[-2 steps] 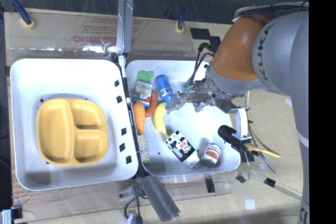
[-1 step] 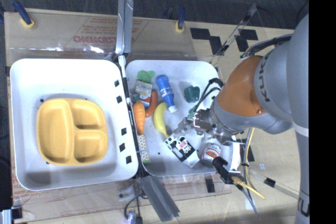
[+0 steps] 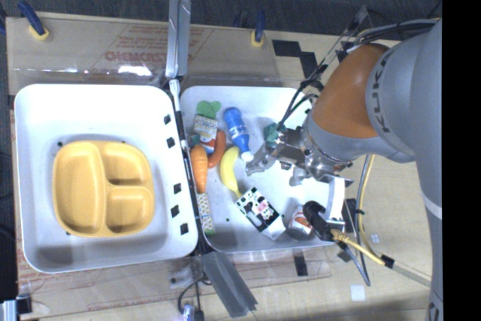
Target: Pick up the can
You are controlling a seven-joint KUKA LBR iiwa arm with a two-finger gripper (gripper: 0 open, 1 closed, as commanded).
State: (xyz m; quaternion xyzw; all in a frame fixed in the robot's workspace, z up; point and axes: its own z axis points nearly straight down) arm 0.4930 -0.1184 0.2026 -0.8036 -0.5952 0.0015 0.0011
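The can (image 3: 301,222), small with a red and white label, lies near the front right corner of the right bin (image 3: 225,237). A black part of the arm's gear partly covers its right side. My gripper (image 3: 272,159) hangs over the middle of the right bin, above and to the left of the can and apart from it. It is just right of the banana (image 3: 228,171) and the blue bottle (image 3: 237,129). Nothing shows in its grasp.
The right bin also holds a carrot (image 3: 199,168), a cow-patterned carton (image 3: 259,211), a green-labelled pack (image 3: 205,125) and a green toy (image 3: 211,109). A yellow divided tray (image 3: 104,187) sits in the left bin (image 3: 30,109). The grey and orange arm (image 3: 361,98) covers the right bin's right side.
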